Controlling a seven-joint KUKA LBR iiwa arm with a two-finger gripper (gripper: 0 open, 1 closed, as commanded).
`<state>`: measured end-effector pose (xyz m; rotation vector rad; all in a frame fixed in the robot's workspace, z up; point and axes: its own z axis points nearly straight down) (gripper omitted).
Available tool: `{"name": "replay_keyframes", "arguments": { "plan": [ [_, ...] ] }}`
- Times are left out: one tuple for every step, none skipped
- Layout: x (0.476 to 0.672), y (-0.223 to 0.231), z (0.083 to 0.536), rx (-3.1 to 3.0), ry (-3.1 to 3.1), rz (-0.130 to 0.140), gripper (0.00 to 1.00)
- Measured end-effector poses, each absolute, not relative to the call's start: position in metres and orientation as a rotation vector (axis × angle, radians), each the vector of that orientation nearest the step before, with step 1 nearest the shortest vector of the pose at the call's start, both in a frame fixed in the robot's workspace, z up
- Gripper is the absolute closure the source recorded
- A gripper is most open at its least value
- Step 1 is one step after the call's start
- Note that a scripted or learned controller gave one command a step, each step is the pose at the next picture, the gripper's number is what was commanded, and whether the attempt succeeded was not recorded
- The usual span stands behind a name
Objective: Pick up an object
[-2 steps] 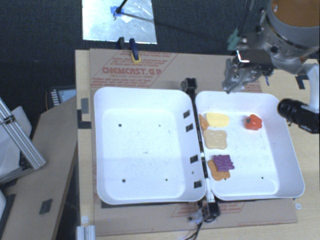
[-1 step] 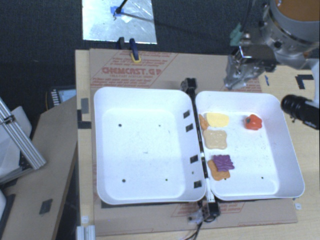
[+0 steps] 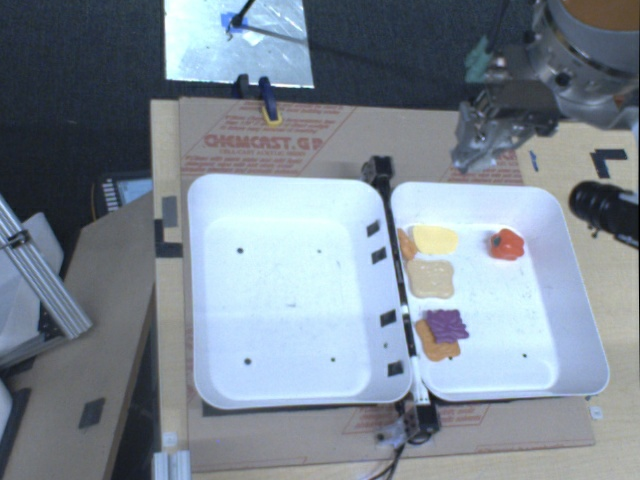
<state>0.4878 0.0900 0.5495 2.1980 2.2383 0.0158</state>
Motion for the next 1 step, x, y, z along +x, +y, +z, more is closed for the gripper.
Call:
{"name": "replay_keyframes", "arguments": {
  "plan": [
    [0.4881,0.0902,0.5606,2.192,2.243,0.02,1.0]
  ]
}}
